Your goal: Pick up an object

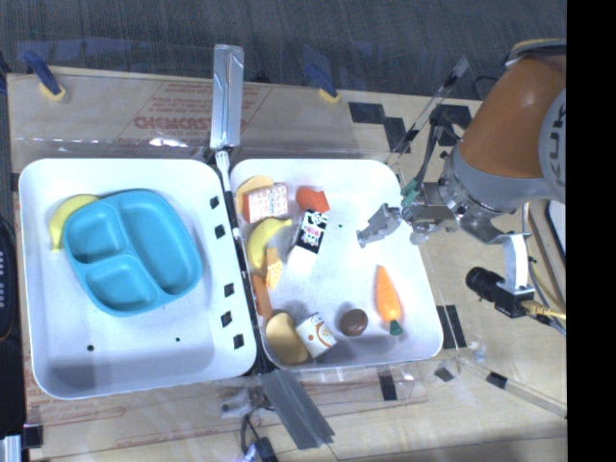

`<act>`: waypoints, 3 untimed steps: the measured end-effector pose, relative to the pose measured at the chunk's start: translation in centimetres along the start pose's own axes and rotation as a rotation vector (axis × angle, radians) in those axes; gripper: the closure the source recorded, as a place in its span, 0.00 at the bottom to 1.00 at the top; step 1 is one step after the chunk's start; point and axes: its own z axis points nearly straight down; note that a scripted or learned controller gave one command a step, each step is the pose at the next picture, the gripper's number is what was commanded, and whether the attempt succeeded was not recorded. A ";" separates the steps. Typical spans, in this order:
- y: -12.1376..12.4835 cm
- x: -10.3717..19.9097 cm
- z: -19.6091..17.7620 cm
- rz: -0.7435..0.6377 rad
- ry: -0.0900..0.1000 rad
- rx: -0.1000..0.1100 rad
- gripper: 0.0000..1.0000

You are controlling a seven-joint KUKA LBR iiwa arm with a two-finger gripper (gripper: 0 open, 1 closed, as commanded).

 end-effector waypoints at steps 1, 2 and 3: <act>-2.4 -4.2 10.3 0.008 0.002 0.005 0.00; -2.2 -2.7 17.6 -0.029 0.006 -0.014 0.00; 8.1 -4.1 15.7 -0.158 0.000 -0.006 0.00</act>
